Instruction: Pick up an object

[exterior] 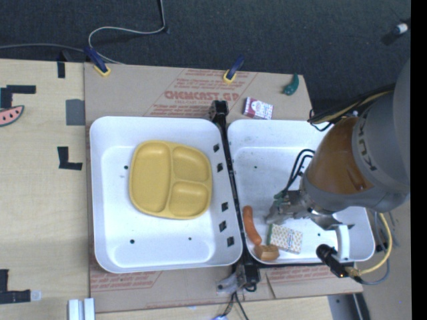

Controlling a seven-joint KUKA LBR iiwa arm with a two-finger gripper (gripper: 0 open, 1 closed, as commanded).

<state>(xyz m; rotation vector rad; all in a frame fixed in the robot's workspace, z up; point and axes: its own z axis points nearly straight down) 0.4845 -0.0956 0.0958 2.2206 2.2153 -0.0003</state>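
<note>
In the right bin point(267, 145) lie an orange sausage-shaped piece point(249, 225), a small brown chunk point(268, 251) at its lower end, and a pale patterned packet point(286, 238). My gripper point(283, 209) hangs low over the bin's front part, just above the packet and right of the sausage piece. The arm's grey body and orange band point(340, 162) cover the bin's right half. Nothing shows between the fingers.
The left bin point(110, 245) holds a yellow divided plate point(171, 179). A black divider clip strip point(225, 179) runs between the bins. A small red-and-white packet point(257, 108) and a green object point(291, 84) lie on the cardboard behind the right bin.
</note>
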